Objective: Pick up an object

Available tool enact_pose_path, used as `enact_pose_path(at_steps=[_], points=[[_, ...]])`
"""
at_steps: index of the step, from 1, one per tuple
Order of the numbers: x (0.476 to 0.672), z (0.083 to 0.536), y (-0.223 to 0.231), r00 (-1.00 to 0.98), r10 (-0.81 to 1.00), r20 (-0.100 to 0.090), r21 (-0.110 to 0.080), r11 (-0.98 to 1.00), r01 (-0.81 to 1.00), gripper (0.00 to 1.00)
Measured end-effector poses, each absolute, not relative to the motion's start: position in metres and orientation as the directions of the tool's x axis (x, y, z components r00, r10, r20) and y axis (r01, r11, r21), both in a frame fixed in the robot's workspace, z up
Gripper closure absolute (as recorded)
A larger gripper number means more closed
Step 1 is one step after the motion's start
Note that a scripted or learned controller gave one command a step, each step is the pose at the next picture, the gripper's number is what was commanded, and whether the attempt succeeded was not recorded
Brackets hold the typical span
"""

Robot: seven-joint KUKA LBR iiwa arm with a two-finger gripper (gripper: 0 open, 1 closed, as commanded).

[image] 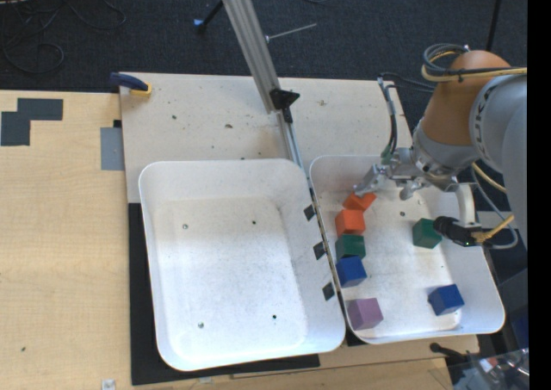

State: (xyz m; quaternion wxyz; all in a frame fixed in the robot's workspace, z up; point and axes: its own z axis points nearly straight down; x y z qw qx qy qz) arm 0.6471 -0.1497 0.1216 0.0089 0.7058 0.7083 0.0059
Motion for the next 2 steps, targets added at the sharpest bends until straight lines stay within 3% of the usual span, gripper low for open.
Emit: enact_pose_path(at_steps=[1, 2], points=[[0.648, 0.131, -0.15, -0.002, 1.0, -0.003, 0.024, 0.002, 1.0, 1.0], [0.655, 0.18, -0.143, -0.003, 1.0, 0.0, 0.003, 0.003, 1.0, 1.0]])
